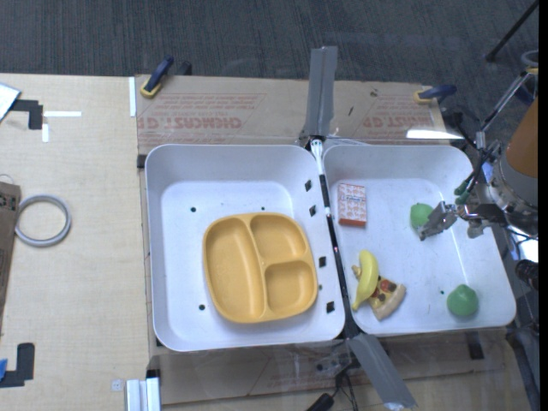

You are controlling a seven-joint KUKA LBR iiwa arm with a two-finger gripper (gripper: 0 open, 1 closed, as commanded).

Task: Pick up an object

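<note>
My fingers (435,222) hover spread at centre right of the frame, nothing between them, just beside the lime (420,214) in the right bin (505,315). I'd centre over it, drop straight, then close slowly. Apple (462,301) sits lower right, banana (367,277) and box (352,204) further left.

Bench (77,315) bears two bins (171,315), tape roll (41,220).
</note>
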